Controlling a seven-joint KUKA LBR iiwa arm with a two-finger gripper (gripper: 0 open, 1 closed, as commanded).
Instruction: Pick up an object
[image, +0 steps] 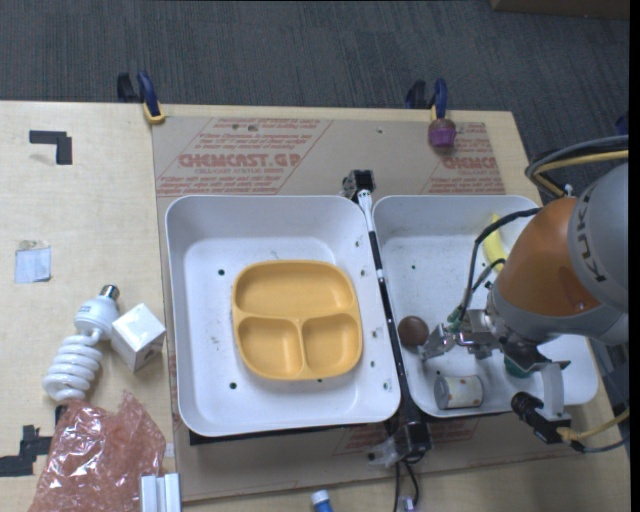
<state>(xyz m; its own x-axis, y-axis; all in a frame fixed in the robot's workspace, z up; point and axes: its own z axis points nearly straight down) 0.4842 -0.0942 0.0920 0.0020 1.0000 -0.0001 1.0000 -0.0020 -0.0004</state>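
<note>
A grey-and-orange arm is reaching in from the right of the frame, its gripper (445, 345) hanging low over the right bin (400, 225). Whether the pincer is released or clenched cannot be told here. Two candidates for the pick are lying at lower centre-right: a small brown ball (412, 329) just left of the gripper and a pale cylinder (459, 391) on its side just below it. A yellow divided tray (297, 320) is sitting in the left bin (190, 300), well apart from the gripper.
</note>
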